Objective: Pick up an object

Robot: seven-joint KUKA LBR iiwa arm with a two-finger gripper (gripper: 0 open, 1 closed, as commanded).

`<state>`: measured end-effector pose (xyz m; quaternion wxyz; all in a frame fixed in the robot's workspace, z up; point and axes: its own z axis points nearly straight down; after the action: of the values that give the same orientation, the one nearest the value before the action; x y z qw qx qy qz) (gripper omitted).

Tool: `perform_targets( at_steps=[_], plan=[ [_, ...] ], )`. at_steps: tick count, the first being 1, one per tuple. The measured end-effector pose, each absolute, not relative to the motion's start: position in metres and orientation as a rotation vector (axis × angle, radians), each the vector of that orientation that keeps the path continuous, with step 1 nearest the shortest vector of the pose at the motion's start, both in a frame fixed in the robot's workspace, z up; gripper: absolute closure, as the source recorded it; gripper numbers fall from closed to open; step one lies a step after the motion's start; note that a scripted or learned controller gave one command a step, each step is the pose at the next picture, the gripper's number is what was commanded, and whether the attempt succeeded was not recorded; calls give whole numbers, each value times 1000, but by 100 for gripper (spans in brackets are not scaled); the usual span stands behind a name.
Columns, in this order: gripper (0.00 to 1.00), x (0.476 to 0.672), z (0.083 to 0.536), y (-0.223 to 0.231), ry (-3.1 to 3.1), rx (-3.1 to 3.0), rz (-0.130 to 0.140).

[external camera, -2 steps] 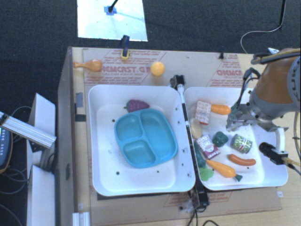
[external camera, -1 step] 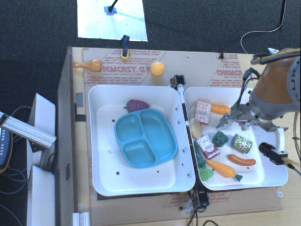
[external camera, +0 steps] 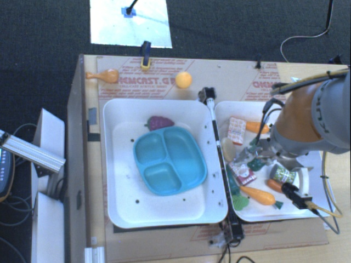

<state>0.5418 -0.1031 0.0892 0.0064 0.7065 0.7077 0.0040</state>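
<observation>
Down in the right bin, among clutter. Gripper low over the middle of the pile, arm reaching in from the right. Whether released or clenched: cannot tell, since the wrist hides the tip; nothing seen held.

Nearest candidates, judged from here: red-and-white packet just below-left of the tool, touching the dark green bits under it. Carrot nearer the front rim, long axis running left-right with a slight slant, well within reach but further toward the viewer. Green can just right of the tool, under the wrist. White card toward the back-left.

Likely turning point: packet lies closest, slightly left and forward, so only a short shift needed.

Left bin: 1 blue tray, 1 purple item behind it, well apart from the tool.
</observation>
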Motion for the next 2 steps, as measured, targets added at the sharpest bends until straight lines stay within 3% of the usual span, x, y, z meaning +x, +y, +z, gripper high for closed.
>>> perform_targets(
  at_steps=[1,2],
  plan=[
    [0,618,105,-140,2222,2215,3],
    [0,576,84,-130,2223,2220,0]
  ],
)
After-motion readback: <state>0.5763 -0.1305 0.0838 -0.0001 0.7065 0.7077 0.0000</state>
